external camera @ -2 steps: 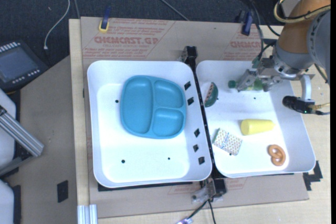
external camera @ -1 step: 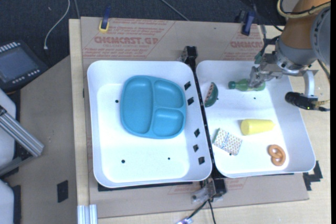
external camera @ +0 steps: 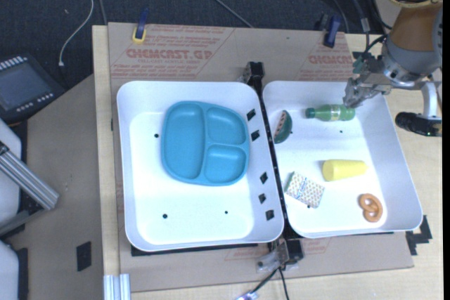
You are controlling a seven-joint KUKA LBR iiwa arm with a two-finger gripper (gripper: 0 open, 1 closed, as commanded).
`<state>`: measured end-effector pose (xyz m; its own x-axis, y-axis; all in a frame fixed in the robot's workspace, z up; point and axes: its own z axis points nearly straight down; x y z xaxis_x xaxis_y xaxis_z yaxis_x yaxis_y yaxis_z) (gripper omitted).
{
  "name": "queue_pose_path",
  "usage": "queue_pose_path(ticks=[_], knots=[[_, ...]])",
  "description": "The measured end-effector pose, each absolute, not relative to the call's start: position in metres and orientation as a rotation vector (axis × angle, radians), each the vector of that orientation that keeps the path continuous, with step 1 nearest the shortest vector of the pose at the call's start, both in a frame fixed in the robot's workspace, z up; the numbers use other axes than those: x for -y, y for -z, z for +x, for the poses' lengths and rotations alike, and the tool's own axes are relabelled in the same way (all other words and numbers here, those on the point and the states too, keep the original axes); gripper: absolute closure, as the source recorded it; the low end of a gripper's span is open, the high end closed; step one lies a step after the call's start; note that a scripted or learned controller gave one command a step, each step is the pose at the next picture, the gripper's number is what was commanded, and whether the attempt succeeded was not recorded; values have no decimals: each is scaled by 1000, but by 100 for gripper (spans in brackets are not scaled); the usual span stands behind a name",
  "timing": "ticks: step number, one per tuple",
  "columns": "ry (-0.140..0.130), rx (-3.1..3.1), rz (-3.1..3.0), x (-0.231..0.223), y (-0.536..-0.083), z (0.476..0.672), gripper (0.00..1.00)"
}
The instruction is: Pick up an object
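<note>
My gripper (external camera: 354, 96) reaches in from the right and hangs over the far part of the right bin (external camera: 394, 151), its tips right at the right end of a green bottle (external camera: 329, 112) that lies on its side. Whether the tips touch the bottle I cannot tell. Nearer in the same bin lie a yellow cylinder (external camera: 344, 168), a patterned white packet (external camera: 306, 190) and a brown pretzel-shaped piece (external camera: 370, 206). A watermelon slice (external camera: 282, 126) rests against the bin's left wall.
The left bin (external camera: 140, 207) holds a blue divided plate (external camera: 205, 142). A black divider with clips (external camera: 261, 151) runs between the bins. Cardboard (external camera: 211, 46) lies under both bins, clamped at the far edge.
</note>
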<state>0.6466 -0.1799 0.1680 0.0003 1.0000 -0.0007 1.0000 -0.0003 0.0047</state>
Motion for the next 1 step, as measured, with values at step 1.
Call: queue_pose_path(ticks=[1], knots=[[-5, -2219, 2217, 176, -218, 639, 100]])
